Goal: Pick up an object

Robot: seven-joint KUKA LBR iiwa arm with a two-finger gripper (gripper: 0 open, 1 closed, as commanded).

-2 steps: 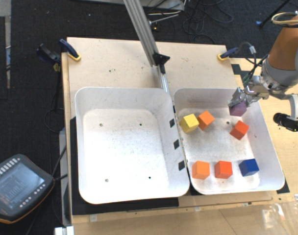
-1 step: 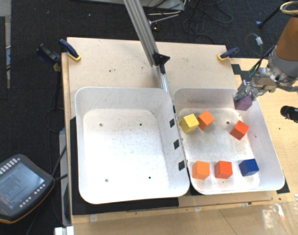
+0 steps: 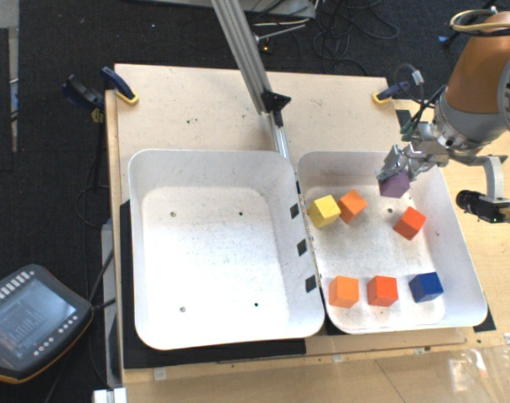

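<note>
Your gripper (image 3: 398, 171) is hanging over the right bin (image 3: 456, 250) near its far edge, fingers clamping a purple block (image 3: 395, 185). Six more blocks are sitting below: yellow (image 3: 324, 211) touching orange (image 3: 352, 206), others lining the near edge.

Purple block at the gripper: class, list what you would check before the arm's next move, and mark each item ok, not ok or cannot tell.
1. Purple block sits right at the gripper: ok.
2. Block firmly gripped: cannot tell.
3. Block lifted off the right bin floor: cannot tell.
4. Nearest neighbours, the orange block and yellow block, stand apart from the purple one: ok.
5. Left bin has bare floor for a drop: ok.
</note>
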